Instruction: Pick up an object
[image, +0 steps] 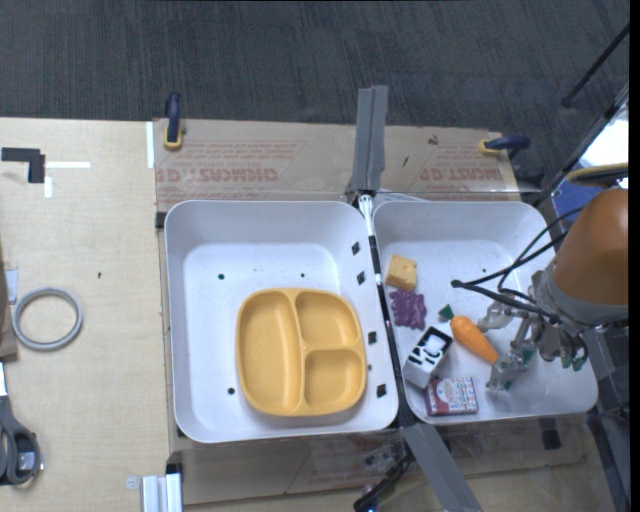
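Camera view looked down on my tabletop (90, 420), and far to the left a grey tape ring (45, 318) lay flat on the wood, with scissors (17, 450) near the lower corner. Next came the left bin (190, 300), and in it a yellow divided plate (301, 351) sat flat, toward the bin's near side. Across the divider, in the right bin (470, 225), a yellow cheese block (402, 272) lay close to the divider, with a purple bunch of grapes (407, 308) just below it. Nearer the front edge rested a black-and-white box (427, 356), tilted, and beside it a small pink card box (452, 396). An orange carrot (473, 339) lay at a slant between those pieces and my hand (505, 372). I had reached in from the right, my orange band (598, 250) over the bin's right edge and cables (500, 290) trailing across it. My wrist pointed down and leftward, my fingertips low over the bin floor just right of the carrot. My hand was released, its fingers apart, nothing between them.
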